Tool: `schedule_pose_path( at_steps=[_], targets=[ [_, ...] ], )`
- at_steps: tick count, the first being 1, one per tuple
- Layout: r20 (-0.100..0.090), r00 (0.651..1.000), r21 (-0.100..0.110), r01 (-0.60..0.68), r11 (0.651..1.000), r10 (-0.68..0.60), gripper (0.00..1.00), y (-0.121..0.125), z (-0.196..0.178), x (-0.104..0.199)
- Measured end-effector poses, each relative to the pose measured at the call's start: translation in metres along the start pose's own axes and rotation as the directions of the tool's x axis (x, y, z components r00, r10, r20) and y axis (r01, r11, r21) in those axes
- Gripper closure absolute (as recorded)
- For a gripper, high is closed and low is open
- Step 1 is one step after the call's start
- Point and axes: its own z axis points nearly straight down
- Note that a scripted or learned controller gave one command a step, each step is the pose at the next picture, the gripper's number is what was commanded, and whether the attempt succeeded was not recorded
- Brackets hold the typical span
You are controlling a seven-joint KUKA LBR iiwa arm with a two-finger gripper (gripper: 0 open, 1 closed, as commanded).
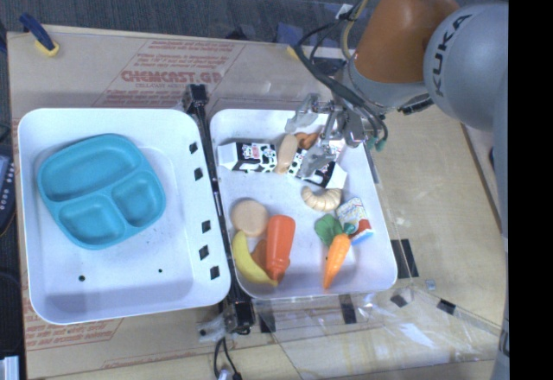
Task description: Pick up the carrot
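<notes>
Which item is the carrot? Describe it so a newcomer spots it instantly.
Look in the right white bin, the one crowded with toy food, at its near right corner. The carrot lies there: a slim orange cone with a green leafy top. The fatter orange piece to its left, beside the banana, has no green.

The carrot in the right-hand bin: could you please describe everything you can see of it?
The carrot is a small toy, apparently plastic, with a smooth orange body tapering to a point and a green leafy top. It lies flat on the floor of the right bin, near its front right corner, tip pointing toward the front wall, greens toward the middle. The greens touch or nearly touch a small white, red and blue packet. The gripper is at the bin's far end, away from the carrot.
</notes>
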Motion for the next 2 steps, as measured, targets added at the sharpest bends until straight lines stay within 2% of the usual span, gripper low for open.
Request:
schedule_pose_path(
  at_steps=[1, 2],
  targets=[
    [-0.004, 0.973, 0.000, -0.231, 0.973, 0.231, 0.00, -0.014, 0.111, 0.067],
    [0.028, 0.973, -0.002, -0.227, 0.974, 0.227, 0.00, -0.032, 0.103, 0.143]
  ],
)
